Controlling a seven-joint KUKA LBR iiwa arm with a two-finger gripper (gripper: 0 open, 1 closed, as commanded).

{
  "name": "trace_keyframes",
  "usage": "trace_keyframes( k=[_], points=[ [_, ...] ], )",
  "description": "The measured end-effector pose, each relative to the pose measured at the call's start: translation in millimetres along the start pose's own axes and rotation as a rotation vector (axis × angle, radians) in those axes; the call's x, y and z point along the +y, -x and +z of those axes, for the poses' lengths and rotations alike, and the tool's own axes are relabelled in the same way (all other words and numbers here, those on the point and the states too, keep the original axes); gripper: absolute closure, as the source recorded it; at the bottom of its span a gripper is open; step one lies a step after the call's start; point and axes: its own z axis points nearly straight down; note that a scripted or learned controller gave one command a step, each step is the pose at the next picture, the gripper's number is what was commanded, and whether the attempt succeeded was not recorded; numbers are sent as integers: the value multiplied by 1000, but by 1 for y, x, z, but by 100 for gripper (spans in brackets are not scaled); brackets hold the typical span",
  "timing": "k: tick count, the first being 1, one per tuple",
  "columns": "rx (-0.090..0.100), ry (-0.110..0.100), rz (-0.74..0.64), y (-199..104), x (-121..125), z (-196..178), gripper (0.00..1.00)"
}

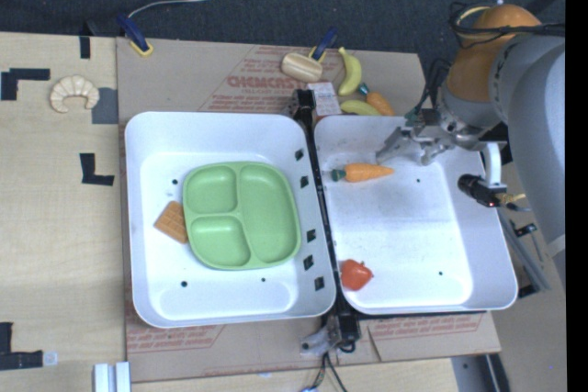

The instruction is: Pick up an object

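- Camera view: the grey two-finger gripper [393, 145] reaches in from the right over the upper part of the right white bin [478, 285], its slim fingers [390, 144] pointing left and down; whether they are apart or together I cannot tell.
- An orange toy carrot with a green tip [362, 173] lies on the bin floor just below and left of the fingertips, very near, contact unclear.
- A red toy pepper [355, 274] sits at the same bin's lower left corner, well apart from the gripper.
- The left white bin [152, 142] holds a green plastic divided plate [242, 215], with a tan waffle-like piece [172, 221] tucked against its left edge.
- Behind the bins lie yellow toy bananas [351, 73] and a beige bread roll [300, 65]; a pale croissant [74, 93] rests far left.
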Motion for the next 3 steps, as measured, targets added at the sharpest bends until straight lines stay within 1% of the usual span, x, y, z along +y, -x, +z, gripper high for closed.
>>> trace_keyframes(
  k=[1,2,3],
  points=[
    [7,-5,0,-88,9,-22,0],
    [5,-4,3,-82,-41,10,0],
    [6,-6,2,-89,5,5,0]
  ],
)
